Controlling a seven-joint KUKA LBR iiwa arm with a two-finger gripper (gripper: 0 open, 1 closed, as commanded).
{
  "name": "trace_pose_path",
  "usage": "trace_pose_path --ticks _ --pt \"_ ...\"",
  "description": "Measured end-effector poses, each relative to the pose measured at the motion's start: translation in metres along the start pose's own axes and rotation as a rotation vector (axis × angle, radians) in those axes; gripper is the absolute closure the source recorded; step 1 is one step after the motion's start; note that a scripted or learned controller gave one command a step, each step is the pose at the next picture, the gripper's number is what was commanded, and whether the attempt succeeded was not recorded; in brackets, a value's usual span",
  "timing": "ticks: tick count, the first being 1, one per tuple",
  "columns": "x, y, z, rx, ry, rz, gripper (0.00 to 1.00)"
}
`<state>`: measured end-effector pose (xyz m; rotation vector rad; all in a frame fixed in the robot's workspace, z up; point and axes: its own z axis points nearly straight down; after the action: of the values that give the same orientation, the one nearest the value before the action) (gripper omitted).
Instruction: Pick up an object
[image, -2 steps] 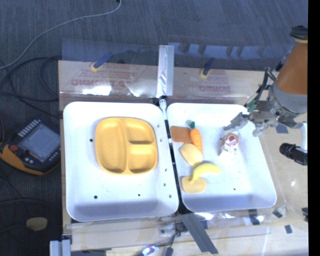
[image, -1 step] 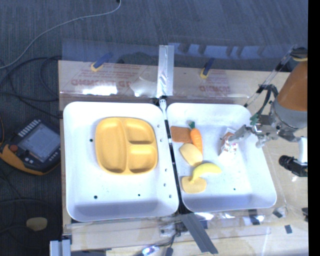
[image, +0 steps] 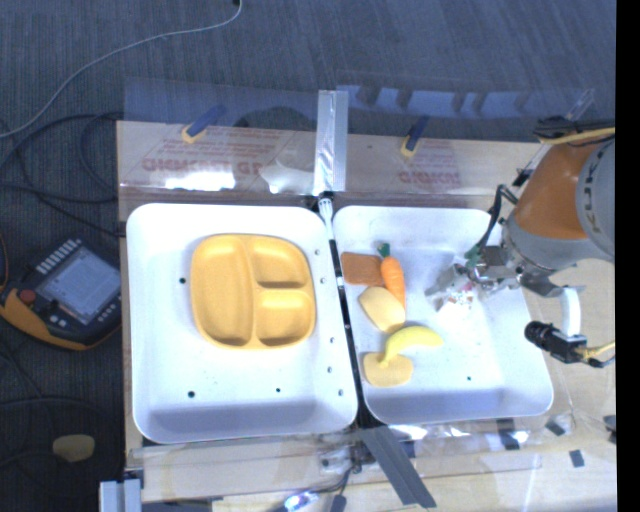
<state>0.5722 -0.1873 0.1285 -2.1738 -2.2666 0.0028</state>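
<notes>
We find the pincer (image: 462, 283) low over the right bin (image: 510, 375), apart from the toy food, which is grouped against that bin's left wall: a carrot (image: 393, 278), a tan block (image: 361, 267), a pale potato-like piece (image: 382, 308) and a banana (image: 408, 343). We cannot tell how the pincer is set; nothing is visibly held. The left bin (image: 160, 400) carries a yellow divided tray (image: 252, 290).
</notes>
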Motion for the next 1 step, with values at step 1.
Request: trace_pose_path --ticks 1 --pt "-0.0124 0.0272 0.0392 -0.012 -0.003 0.047 0.00"
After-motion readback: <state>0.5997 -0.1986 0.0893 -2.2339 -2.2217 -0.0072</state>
